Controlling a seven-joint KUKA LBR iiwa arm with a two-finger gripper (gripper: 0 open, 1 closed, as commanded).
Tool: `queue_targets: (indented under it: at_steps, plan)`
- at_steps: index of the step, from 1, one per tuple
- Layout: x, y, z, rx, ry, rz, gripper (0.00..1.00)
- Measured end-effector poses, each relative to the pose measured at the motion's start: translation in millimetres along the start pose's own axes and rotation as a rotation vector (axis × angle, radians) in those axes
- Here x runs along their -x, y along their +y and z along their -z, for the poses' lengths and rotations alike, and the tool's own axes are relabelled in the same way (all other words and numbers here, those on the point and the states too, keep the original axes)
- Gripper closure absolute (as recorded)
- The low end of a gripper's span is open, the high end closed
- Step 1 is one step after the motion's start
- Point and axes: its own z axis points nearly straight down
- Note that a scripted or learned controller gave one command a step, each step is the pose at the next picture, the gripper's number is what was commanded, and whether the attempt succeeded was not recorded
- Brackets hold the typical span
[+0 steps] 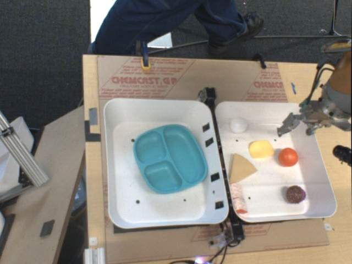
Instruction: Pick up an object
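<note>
Over on the right side: the tool [297, 124] is seen hanging above the far right part of the right bin [324, 194], with the grey arm [338, 100] coming in from the right edge.
Tool state: the two fingers are spread apart, pretty clearly, and nothing is held between them.
Right bin contents: a yellow block [261, 149], an orange ball [288, 157], a tan wedge [240, 168], a dark red ball [295, 194], a small white round thing [238, 125] and a red-and-white packet [238, 198] are all laid out in there.
Closest pickable stuff: the orange ball and the yellow block are found just below the tool in the view, near it but not touched by it.
White round thing: parked at the far left part of the right bin, well apart from the tool.
Dark red ball: set near the front right corner, apart from the rest.
Packet: tucked against the left wall at the front, just below the tan wedge.
Left bin [118, 202]: a teal divided tray [170, 158] is seated in the middle, a bit tilted.
Surface [181, 76]: covered with brown printed cardboard, both bins placed side by side on it.
Background: a person in dark blue trousers [165, 10] is spotted at the far edge.
</note>
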Motion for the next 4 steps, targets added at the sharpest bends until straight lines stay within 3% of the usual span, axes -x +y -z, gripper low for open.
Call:
queue_targets:
  at_steps: [1,2,3,4]
  plan:
    - [0,3,7,0.012,-0.003,0.003,0.0]
    - [1,-6,-50,0.007,-0.002,0.001,0.0]
    - [4,4,-97,0.009,-0.002,0.003,0.0]
    - [4,8,-107,0.02,-0.004,0.003,0.0]
